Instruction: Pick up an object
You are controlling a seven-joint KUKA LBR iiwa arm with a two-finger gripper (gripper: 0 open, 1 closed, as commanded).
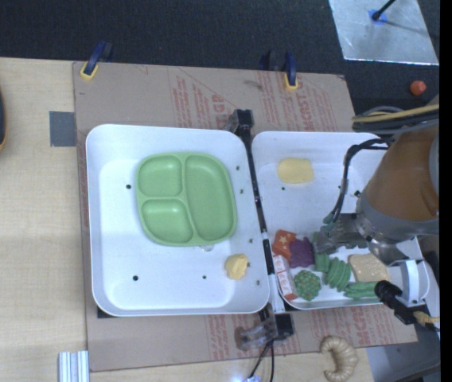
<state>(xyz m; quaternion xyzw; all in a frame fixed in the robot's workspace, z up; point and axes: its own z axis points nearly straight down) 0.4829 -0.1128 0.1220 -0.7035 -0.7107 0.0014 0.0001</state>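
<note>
My gripper [331, 240] hangs low over the front part of the right bin [321, 193], under the grey wrist with the orange band. Just beside it on the left lie a purple piece [301, 251] and a red piece [284, 240]. In front of it are a green ribbed piece [338, 273], a green broccoli-like piece [306, 284], a beige slice [367, 267] and a green pod [360, 291]. A red and white packet [280, 276] lies along the bin's left wall. Nothing is visibly held.
A pale yellow flat piece [295, 170] lies at the back of the right bin. The left bin [111, 237] holds a green divided plate [186, 198] and a small yellow lump [236, 266]. A tan curled piece [340, 356] lies on the bench in front of the bins.
</note>
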